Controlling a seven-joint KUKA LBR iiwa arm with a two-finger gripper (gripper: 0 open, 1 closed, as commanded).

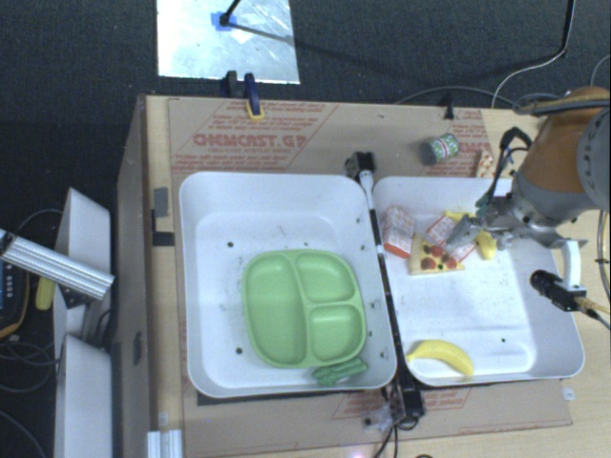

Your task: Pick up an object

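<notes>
My gripper (467, 235) reaches in from the right and hangs low over the upper part of the right bin (496, 303). Its tip is right at a small cluster of objects: a red-and-white packet (444, 229), a yellow card with red dots (434, 259) and a small yellow piece (486, 245). A pink-and-white packet (398, 229) lies a little to the left of them. A yellow banana (441, 356) rests near the bin's front edge. In the left bin (220, 227) lie a green divided plate (304, 306) and a green pod-like item (338, 371).
A small green-and-white can (441, 147) stands on the cardboard behind the right bin. A black divider bar (380, 256) runs between the bins. A black part of the arm (556, 289) juts over the right bin's right rim.
</notes>
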